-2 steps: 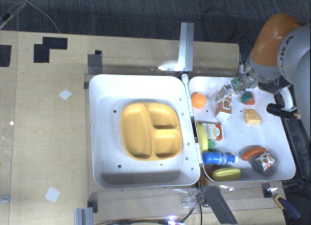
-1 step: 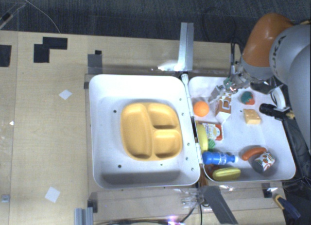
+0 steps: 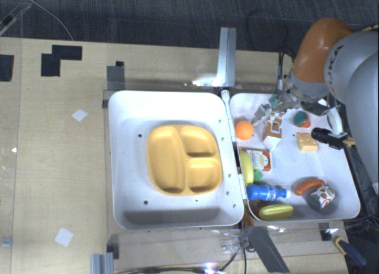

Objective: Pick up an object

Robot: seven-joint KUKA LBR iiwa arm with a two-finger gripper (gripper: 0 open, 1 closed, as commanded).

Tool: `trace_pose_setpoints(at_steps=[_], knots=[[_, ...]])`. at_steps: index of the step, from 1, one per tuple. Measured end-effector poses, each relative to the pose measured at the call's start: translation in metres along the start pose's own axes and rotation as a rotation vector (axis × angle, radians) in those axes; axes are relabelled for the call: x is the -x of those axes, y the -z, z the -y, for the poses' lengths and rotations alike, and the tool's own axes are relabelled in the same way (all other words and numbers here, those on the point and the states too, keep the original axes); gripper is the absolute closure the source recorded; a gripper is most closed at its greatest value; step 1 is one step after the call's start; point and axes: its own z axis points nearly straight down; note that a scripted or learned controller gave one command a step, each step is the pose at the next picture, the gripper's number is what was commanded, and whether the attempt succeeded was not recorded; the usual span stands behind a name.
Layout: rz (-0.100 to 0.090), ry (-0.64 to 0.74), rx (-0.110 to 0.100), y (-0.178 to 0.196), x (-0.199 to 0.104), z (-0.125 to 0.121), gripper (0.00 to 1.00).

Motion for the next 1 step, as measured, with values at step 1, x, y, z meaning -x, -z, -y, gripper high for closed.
trace_pose_setpoints(at_steps=[1], knots=[[-0.001,0.0,-0.001,-0.002,-0.0006,0.0005,0.0]])
